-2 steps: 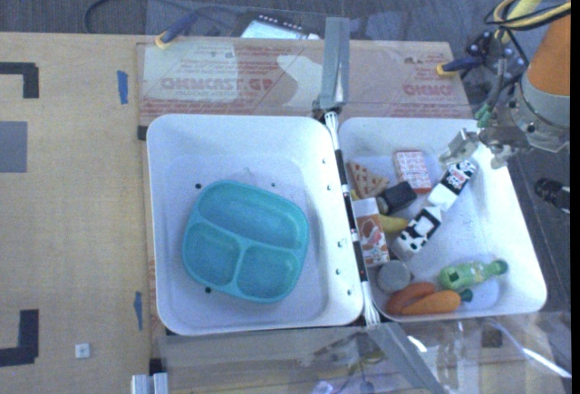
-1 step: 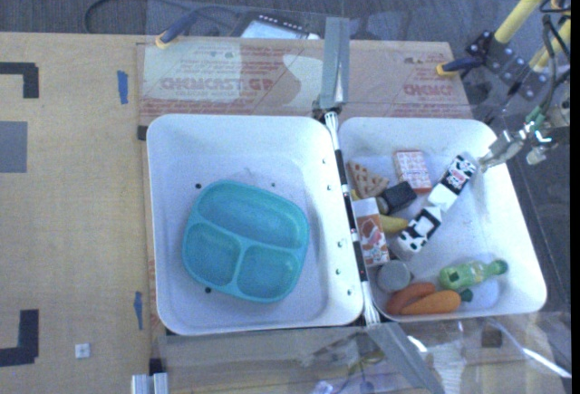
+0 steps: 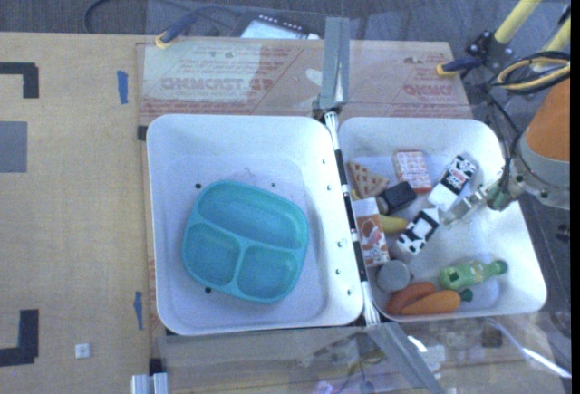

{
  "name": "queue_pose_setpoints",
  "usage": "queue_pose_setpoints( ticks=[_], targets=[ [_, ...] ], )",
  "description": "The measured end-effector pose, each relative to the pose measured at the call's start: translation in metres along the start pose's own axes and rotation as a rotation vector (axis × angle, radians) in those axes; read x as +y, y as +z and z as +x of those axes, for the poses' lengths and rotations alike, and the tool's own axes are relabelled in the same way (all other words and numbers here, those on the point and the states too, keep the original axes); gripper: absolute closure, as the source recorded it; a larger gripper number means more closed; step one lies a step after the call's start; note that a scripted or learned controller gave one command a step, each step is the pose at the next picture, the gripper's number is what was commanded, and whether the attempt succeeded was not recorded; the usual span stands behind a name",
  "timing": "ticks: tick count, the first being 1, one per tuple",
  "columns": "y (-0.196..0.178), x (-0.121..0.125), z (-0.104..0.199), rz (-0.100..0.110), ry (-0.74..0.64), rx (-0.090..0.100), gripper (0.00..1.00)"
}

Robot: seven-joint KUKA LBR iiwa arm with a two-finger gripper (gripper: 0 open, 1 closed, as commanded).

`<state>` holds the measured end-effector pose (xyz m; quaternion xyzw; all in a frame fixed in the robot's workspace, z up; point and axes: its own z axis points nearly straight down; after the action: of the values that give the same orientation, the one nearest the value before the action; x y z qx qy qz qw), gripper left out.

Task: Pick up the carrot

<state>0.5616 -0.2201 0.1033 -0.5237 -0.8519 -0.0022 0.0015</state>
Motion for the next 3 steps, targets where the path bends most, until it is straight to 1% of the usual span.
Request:
queue_pose_setpoints(
  ticks=[1, 2, 3],
  targets=[
    [-0.011, 0.001, -0.002, -0.004, 0.002, -0.006, 1.0],
    [-0.088, 0.062, 0.023, -0.002, -0.121, -0.008, 1.0],
    [-0.047, -0.015, 0.013, 0.001, -0.077, -0.007, 1.0]
  ],
)
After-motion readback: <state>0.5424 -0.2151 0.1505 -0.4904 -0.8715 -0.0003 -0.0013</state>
